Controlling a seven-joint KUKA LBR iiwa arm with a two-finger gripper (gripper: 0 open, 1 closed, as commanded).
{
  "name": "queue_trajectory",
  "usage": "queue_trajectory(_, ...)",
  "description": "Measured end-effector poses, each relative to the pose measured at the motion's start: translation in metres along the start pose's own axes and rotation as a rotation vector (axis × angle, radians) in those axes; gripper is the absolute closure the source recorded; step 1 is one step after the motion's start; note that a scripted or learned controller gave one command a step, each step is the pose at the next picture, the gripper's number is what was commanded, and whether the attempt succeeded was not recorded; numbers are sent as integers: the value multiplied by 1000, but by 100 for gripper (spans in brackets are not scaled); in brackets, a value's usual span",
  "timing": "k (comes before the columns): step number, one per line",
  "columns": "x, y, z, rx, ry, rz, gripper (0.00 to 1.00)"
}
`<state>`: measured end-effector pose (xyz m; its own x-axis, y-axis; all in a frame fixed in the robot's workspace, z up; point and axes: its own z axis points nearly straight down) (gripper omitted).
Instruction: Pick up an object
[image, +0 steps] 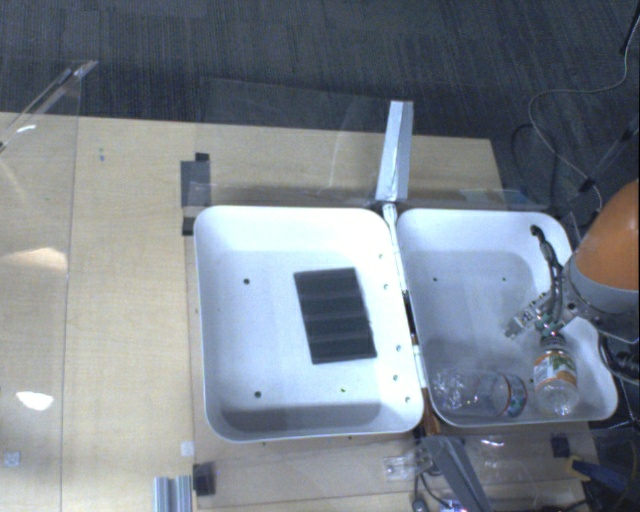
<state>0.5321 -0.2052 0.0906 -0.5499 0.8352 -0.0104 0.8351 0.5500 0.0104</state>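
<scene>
The arm (608, 262) is reaching in from the right, its hand (538, 320) hanging low inside the right bin (470, 235) near that bin's right wall. Whether the hand is spread or pinched, I cannot tell. A clear bottle (555, 375) is lying just below the hand, and a clear cup (480, 392) is resting on its side beside it along the near wall. A dark ribbed pad (334, 315) is sitting mid-floor in the left bin (230, 300) on the worktop (110, 300).

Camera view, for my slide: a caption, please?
Gripper above a clear bottle in the right bin; dark ridged pad in the left bin.
</scene>
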Motion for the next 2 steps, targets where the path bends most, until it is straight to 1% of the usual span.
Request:
queue_trajectory(1, -1, -1, 0, 1, -1, 1, 0)
queue_trajectory(2, -4, 6, -34, 5, 5, 95, 0)
